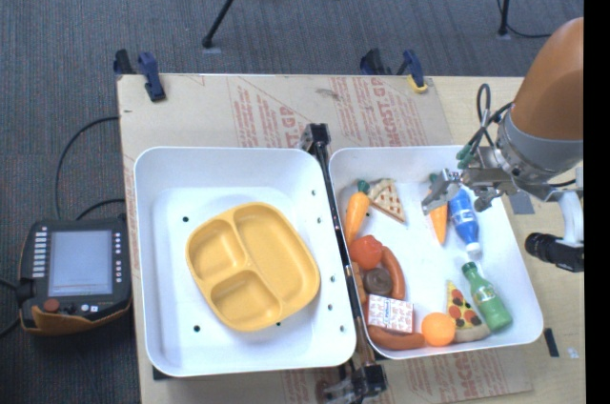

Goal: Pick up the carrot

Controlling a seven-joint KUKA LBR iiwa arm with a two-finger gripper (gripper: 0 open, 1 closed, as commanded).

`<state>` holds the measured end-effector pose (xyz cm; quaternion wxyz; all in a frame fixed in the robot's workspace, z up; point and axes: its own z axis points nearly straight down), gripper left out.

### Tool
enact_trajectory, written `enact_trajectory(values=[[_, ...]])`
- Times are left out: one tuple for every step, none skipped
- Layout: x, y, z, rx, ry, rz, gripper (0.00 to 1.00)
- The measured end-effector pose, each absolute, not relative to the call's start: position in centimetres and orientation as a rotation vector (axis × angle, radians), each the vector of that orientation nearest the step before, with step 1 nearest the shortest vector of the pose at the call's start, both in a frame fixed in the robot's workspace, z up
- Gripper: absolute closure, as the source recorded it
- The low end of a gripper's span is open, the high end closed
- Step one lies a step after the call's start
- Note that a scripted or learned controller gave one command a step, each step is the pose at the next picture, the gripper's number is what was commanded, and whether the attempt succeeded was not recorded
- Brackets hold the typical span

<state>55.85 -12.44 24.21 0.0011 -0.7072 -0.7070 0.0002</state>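
- The tool [446, 192] hangs over the upper middle of the right bin [530, 288], reaching in from the arm [558, 107] at the right edge.
- A small carrot [439, 223] sits directly under the tool's tip, touching or nearly touching it; whether it is gripped cannot be told.
- How far the tool is open cannot be told from this slanted look down.
- A second, longer carrot with a green top [355, 213] lies well to the left of the tool, along the right bin's left wall.
- Just right of the tool lies a blue bottle [464, 221], beside the small carrot.
- Left of the tool, between it and the longer carrot, rests a waffle wedge [387, 199].
- Further toward the near side from the tool: a green bottle [487, 297], a pizza slice [463, 311], an orange ball [438, 329], a sausage [394, 278] and a red tomato [366, 252].
- Far left of the tool, the left bin [157, 297] holds a yellow divided plate [252, 266].
- Both bins sit on the desk [267, 102], and a tablet pendant [76, 273] lies on the floor beyond the desk's left edge.
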Motion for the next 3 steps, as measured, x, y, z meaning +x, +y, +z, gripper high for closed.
enact_trajectory(values=[[57.5,-14.8,11.0,-2.295,-2.138,0.004,0.0],[59.9,-16.9,8.7,-2.676,-1.631,0.0,0.0],[59.9,-17.0,9.7,-2.674,-1.636,0.002,1.0]])
